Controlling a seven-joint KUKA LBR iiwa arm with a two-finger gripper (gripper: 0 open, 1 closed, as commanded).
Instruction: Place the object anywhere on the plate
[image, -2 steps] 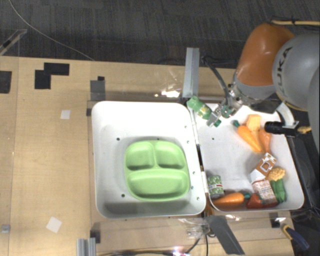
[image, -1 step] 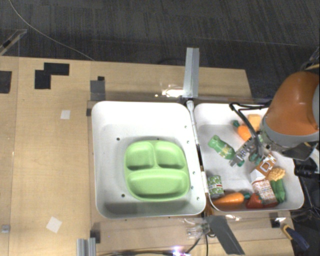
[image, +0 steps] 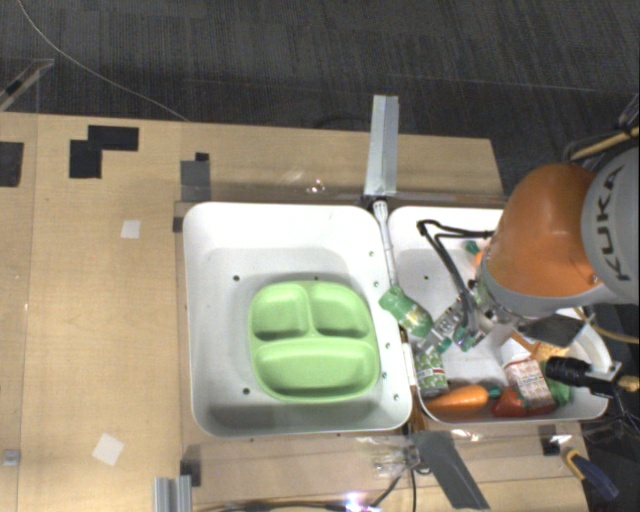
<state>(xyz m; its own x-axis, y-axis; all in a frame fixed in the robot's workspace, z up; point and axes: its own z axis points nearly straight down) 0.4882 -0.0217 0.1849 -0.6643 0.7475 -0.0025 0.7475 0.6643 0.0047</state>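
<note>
Two shallow white bins were seen side by side on the wooden bench. In the left bin (image: 215, 300) a green plate (image: 314, 338) with three compartments was placed, a little toward the right side of the bin. Nothing was seen lying on the plate.

The arm (image: 545, 240), grey with a large orange band, was reached in from the right and was positioned over the right bin (image: 410, 235). The gripper (image: 452, 330) was found low at the left part of the right bin, near the wall that is shared by the two bins. It could not be told how the gripper stood, because the parts there are small and mixed with the objects behind them.

A green bottle (image: 405, 309) with a label was seen lying tilted at the shared wall, its green end reaching over the edge toward the left bin, just beside the plate but not on it. The bottle was just beside the gripper; whether it was touched or held could not be decided.

Further objects were lying along the lower edge of the right bin: a small can (image: 432, 378) with a green and white label, an orange carrot (image: 462, 398), and a red item (image: 510, 404) next to it. A black cable (image: 440, 245) was seen curving across the upper part of the right bin.
</note>
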